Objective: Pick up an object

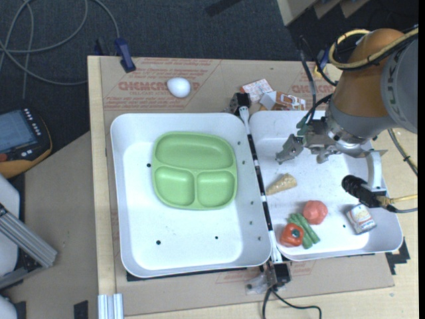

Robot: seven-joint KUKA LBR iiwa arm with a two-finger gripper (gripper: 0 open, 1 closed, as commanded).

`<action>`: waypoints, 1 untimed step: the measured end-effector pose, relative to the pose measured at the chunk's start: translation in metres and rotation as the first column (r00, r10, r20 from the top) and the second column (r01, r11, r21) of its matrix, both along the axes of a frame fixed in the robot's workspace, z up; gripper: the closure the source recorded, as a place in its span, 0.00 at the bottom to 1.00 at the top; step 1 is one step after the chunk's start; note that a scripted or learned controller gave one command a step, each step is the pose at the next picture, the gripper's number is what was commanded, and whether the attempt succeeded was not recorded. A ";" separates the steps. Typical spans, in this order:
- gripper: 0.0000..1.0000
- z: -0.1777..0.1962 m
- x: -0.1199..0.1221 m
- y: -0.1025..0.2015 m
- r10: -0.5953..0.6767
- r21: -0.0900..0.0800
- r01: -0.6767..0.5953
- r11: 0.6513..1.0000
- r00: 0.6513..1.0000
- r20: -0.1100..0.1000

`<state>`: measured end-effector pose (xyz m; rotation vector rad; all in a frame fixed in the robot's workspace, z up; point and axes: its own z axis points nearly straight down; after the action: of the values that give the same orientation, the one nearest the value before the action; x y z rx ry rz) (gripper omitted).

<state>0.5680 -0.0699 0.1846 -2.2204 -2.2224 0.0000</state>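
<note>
In the right bin (378,244) lie a pale cheese wedge (281,183), a red tomato (315,211), a red pepper (291,234) with a green bean (308,230) against it, and a small printed box (360,218). My gripper (306,153) hangs over the bin's upper middle, above and a little right of the cheese wedge. Its fingers (287,152) stand spread apart, open, with nothing between them. The grey and orange arm (365,78) reaches in from the right.
The left bin (133,231) holds a green divided plate (194,169). Outside the bins, a white egg (178,86), a blue clip (123,54) and some wrappers (265,95) lie on the cardboard at the back. A black cable plug (358,190) sticks out by the arm.
</note>
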 end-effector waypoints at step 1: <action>0.00 -0.090 -0.057 -0.033 -0.003 0.000 0.003 1.000 1.000 -0.004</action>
<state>0.5106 -0.1026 0.0946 -2.2216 -2.2173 0.0050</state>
